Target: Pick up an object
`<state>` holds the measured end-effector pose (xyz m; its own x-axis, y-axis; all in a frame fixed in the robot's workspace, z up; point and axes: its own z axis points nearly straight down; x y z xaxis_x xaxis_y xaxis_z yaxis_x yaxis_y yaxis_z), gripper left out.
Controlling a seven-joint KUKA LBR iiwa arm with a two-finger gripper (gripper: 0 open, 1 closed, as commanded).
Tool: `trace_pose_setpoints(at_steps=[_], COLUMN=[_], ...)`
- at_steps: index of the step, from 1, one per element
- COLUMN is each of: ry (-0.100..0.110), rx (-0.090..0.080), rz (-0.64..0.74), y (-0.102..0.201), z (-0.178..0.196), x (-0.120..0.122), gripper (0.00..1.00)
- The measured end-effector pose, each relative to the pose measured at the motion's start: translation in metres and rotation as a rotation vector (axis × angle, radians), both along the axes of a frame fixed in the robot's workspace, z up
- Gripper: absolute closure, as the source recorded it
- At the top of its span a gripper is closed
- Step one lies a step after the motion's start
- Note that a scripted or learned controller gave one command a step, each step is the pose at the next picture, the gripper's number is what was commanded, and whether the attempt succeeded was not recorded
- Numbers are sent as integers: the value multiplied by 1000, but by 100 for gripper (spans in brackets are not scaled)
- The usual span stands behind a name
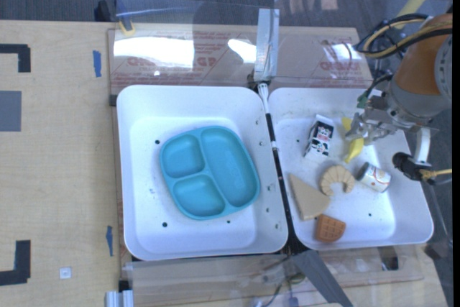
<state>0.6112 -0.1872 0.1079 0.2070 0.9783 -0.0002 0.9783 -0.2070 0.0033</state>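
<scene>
- Tool (361, 127) hangs low in the right bin (410, 223), near its upper right part, with the grey and orange arm (420, 75) reaching in above it.
- Whether the tool is spread or closed I cannot tell; the wrist and cables crowd that spot, and nothing can be seen clamped in it.
- Just beneath and touching or nearly touching the tool lies a yellow banana-like piece (353, 148); this looks like the likeliest target, though that is a judgement.
- Other candidates in the same bin: a small black and white carton (320, 138) to the left of the tool, a croissant (337, 179) below it, a small white cup-like item (377, 178) beside the croissant, a tan wedge (306, 196) by the bin's left wall, and a round waffle (330, 228) near the bottom.
- The left bin (136, 154) holds a blue divided plate (208, 172), well apart from the tool.
- Step in hand, as I judge it: the descent or closing stage over the yellow piece, with no lift yet.
- The next move calls for closing firmly on that piece, then rising straight up, clear of the carton and croissant.
</scene>
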Motion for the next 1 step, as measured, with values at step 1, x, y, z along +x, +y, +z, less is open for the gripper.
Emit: trace_pose_setpoints(at_steps=[1], ry=[-5], rx=[0], rz=[107], y=[61], z=[82], x=[23], gripper=[100])
